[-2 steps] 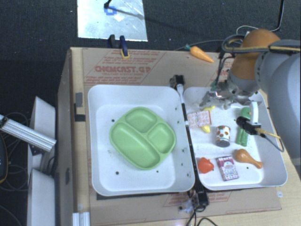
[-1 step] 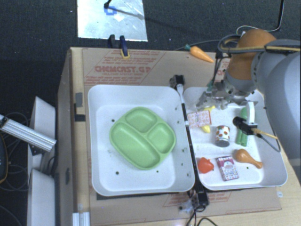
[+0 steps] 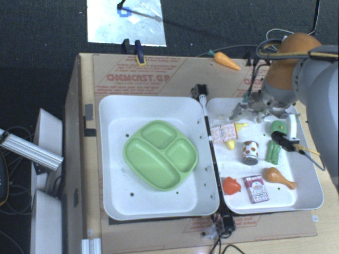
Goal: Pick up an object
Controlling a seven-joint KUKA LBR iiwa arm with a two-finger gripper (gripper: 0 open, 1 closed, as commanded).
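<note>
Camera view, from above the bench: the grey arm reached in from the right and hung its gripper [image 3: 249,111] low over the far end of the right-hand bin [image 3: 310,194], where the small objects lay scattered for picking. Whether the tool was open or closed could not be told from this angle, and nothing was visibly held. Just beside it lay a yellow piece [image 3: 241,125] and a pink-and-white packet [image 3: 223,133], the nearest candidates for a grasp. Farther along sat a small can [image 3: 250,152], a green object [image 3: 273,151], a red piece [image 3: 231,185], a red carton [image 3: 256,188] and a toy drumstick [image 3: 278,177]. The left-hand bin [image 3: 114,136] carried a green divided plate [image 3: 160,154], apparently there to take whatever was lifted. A toy carrot [image 3: 226,60] lay outside the bins on the bench [image 3: 153,75].
</note>
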